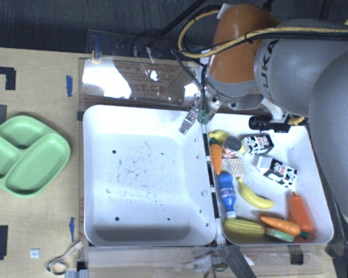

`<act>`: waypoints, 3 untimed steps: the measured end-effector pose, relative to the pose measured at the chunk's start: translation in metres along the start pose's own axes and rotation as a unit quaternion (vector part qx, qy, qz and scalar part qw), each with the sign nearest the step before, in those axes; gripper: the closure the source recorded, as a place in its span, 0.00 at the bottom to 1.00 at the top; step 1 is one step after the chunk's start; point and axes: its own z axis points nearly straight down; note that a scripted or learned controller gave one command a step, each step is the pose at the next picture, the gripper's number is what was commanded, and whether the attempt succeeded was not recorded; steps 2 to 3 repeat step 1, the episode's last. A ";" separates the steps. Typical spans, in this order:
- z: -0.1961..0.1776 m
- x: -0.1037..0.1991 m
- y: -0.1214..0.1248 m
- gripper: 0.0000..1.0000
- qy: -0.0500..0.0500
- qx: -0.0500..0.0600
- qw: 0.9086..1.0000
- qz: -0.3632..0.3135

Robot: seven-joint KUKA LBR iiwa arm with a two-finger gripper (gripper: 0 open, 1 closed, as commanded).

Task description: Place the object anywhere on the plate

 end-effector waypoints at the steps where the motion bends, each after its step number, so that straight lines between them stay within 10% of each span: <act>1: 0.000 0.000 0.000 0.00 0.000 0.000 1.000 0.000; 3: 0.000 0.000 0.000 0.00 0.000 0.000 1.000 0.000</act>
